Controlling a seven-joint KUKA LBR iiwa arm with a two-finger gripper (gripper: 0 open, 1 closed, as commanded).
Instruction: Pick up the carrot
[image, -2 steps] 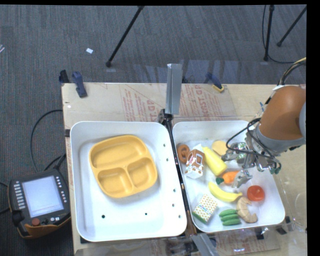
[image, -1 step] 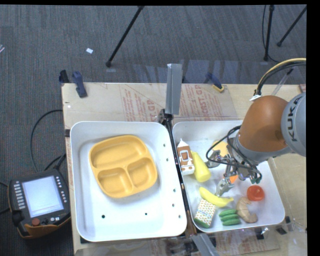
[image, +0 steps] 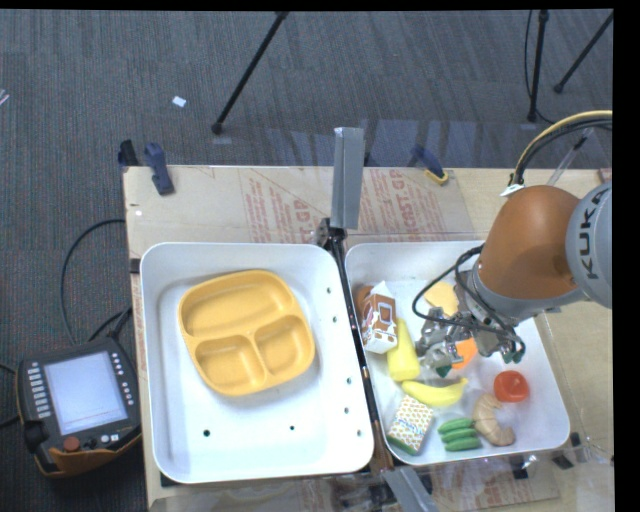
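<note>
In the right bin (image: 545, 345), an orange piece that looks like the carrot (image: 464, 351) shows partly under the wrist, just above the banana (image: 436, 392). My gripper (image: 443, 350) hangs down over the middle of that bin, right beside or on the orange piece. The arm's orange band and grey wrist (image: 525, 250) cover the bin's upper right part. Most of the carrot is hidden by the gripper body, and I cannot tell whether it is touched.
Around the gripper lie a small milk carton (image: 378, 318), a yellow block (image: 402, 362), a patterned box (image: 411, 424), green pea pods (image: 458, 433), a croissant (image: 493, 421), a red tomato (image: 511, 386) and a pale yellow slice (image: 441, 296). The left bin (image: 160, 400) holds a yellow divided plate (image: 246, 330).
</note>
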